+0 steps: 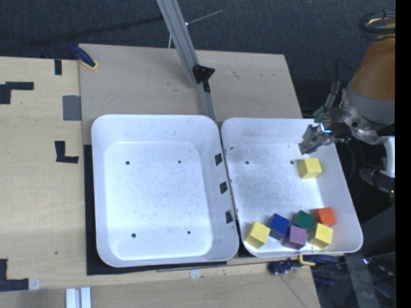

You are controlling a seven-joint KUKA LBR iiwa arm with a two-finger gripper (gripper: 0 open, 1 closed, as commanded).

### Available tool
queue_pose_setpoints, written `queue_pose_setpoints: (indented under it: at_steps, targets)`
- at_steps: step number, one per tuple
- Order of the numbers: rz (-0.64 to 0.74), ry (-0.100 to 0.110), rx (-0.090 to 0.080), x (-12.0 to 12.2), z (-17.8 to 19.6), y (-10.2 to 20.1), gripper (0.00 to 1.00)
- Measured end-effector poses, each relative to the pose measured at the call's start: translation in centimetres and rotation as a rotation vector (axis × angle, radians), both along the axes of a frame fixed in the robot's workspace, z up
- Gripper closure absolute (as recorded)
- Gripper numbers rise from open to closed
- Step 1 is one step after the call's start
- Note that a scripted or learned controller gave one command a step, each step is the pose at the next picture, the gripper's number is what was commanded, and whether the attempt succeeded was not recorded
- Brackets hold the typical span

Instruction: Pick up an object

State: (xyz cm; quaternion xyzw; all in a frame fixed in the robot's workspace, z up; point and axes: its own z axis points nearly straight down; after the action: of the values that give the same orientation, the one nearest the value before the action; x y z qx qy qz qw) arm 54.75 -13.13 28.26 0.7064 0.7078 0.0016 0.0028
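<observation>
Illumination is even and moderately bright, diffuse from overhead. The two white bins [160, 124] read near-overexposed, with soft grey shading along their inner walls. Shadows are faint and short. The dark floor [257, 11] shows little detail. Overall sharpness is modest, with slight softness and compression grain throughout.
</observation>
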Motion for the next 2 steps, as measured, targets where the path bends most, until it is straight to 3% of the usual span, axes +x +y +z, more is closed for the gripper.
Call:
queue_pose_setpoints:
  at_steps: [2]
  targets:
    - [0.004, 0.009, 0.003, 4.6, -3.4, 9.4, 1.0]
